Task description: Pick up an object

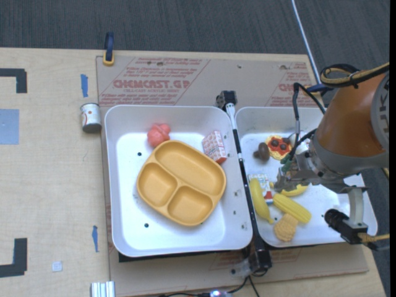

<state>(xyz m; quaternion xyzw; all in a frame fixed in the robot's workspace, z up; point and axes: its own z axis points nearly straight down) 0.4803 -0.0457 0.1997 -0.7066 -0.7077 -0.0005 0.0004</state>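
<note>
The arm's orange band [349, 119] loomed nearest us; below it the gripper [289, 179] hung over the right bin [365, 212], its state impossible to tell. The corn [292, 208] lay just beside it; we judged a centred, vertical descent best.

The cardboard sheet [185, 79] beyond the bins, up and left of the gripper, bears red print reading roughly "CHEMCAST GP"; smaller lines are illegible.
</note>
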